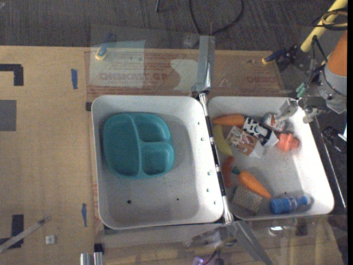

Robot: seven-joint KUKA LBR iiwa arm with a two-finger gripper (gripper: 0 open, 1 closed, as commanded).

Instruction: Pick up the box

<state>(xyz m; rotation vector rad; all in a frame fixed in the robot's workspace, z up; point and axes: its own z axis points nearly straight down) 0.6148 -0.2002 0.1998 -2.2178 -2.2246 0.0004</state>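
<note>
The box (pixel 244 141) lies in the right bin (pixel 309 173), upper left part, tilted on a slant. It's a small carton, white face with red and brown print, edges a bit crushed. Just beside it to the upper right sits a second carton (pixel 259 130) with black and white cow patches, touching or nearly touching it. A carrot (pixel 229 120) lies above the box, a banana (pixel 222 142) just left of it against the bin wall.

The gripper (pixel 292 110) hangs over the bin's top right rim, well apart from the box. Can't tell how far the jaws stand open; nothing visible between them. The arm (pixel 337 70) comes in from the right, orange band showing.

Other stuff in the right bin: an orange-red toy (pixel 287 142) right of the cartons, another carrot (pixel 254 184) lower down, a brown sponge-like pad (pixel 247 200) at the bottom, a blue bottle (pixel 289 204) lying at the bottom right.

Left bin (pixel 110 203) holds a teal divided plate (pixel 138 144).
</note>
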